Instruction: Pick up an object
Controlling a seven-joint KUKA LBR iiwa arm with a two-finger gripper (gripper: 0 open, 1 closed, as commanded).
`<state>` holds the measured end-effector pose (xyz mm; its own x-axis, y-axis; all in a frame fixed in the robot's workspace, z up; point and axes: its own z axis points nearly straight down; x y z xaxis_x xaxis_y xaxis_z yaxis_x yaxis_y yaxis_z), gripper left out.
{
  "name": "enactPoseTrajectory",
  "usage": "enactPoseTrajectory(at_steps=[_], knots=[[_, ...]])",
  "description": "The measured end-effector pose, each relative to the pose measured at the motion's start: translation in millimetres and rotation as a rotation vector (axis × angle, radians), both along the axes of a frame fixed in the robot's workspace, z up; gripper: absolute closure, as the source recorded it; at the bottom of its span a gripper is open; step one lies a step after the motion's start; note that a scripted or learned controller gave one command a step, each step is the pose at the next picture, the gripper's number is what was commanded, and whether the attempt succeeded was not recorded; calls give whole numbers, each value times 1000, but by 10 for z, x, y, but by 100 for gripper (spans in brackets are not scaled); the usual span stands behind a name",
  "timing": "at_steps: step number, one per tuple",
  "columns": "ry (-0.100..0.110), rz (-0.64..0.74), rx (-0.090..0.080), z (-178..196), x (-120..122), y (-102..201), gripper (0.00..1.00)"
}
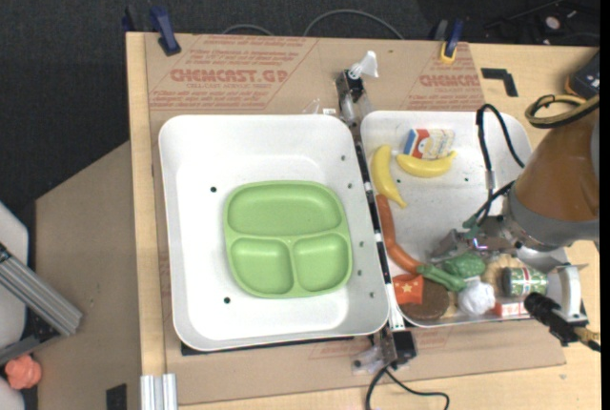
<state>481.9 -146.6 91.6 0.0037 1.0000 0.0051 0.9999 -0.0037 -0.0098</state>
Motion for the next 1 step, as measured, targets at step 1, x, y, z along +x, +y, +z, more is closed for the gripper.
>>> enactPoseTrajectory(at_steps=[1], knots=[[-15,3,-6,108,70,-7,100]])
